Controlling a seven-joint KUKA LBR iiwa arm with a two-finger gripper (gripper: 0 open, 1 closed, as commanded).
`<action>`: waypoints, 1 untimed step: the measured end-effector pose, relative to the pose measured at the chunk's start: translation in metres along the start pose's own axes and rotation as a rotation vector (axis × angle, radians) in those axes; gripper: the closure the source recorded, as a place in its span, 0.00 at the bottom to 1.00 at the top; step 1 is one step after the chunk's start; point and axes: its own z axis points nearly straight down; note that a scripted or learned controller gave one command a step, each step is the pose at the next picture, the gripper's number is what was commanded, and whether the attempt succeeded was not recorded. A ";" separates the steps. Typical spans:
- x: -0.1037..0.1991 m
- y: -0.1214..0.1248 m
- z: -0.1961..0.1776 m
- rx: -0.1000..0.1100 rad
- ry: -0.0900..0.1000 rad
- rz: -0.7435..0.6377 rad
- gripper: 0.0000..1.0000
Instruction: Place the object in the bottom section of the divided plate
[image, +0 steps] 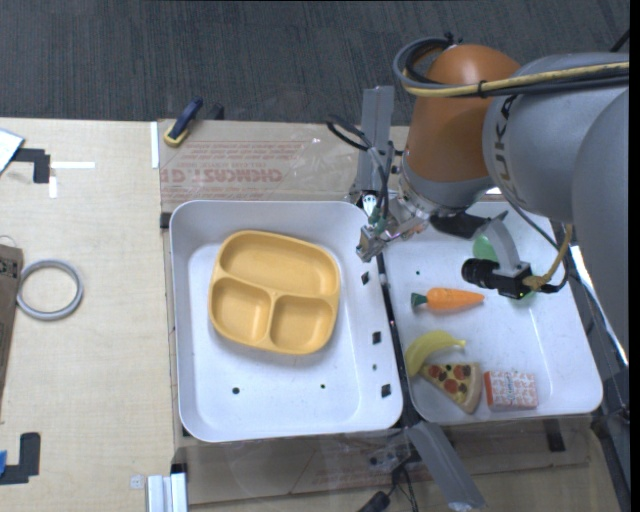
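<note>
A yellow divided plate (275, 290) lies in the left white bin (200, 390), with one wide section on its far side and two small sections on its near side. All three sections hold nothing. My gripper (373, 238) hangs over the rim between the two bins, just right of the plate's far right corner. In the right bin (560, 390) lie an orange carrot (452, 298), a yellow banana (432, 347), a pizza slice (452, 383) and a red-and-white packet (511, 389). A green thing (485, 246) is partly hidden under my wrist.
A roll of grey tape (45, 289) lies on the wooden bench at the left. Brown cardboard (260, 170) sits behind the left bin, with a blue and yellow tool (184, 121) at its far corner. My arm covers the right bin's far right part.
</note>
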 end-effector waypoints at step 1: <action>0.057 0.045 0.027 -0.001 0.000 -0.017 1.00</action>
